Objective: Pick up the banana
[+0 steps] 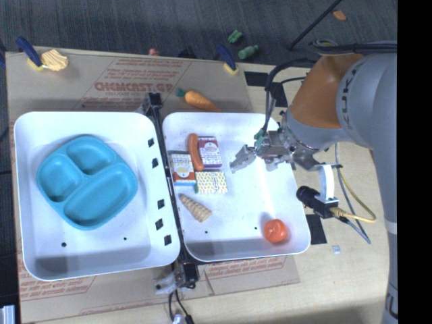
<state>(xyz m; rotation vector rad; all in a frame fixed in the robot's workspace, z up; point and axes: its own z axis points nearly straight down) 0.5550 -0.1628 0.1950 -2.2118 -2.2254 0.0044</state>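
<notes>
My gripper point(241, 159) hangs over the right white bin point(283, 245), in its upper middle, just right of the small boxes. Nothing yellow is visible at the gripper. The arm's orange band point(322, 100) and grey wrist cover the bin's upper right corner. Left of the gripper lie a red sausage point(194, 151), a dark red box point(208, 152), a small carton point(181, 167) and a pale patterned box point(212, 183). A waffle cone point(195, 208) lies lower left, and an orange-red round fruit point(275, 231) sits at the bin's lower right.
The left bin point(40, 248) holds a blue divided plate point(86, 179). A carrot point(200, 100) lies on the cardboard behind the right bin. A pale yellow object point(55, 61) sits by a blue clamp at the far left corner. Cables trail at the right.
</notes>
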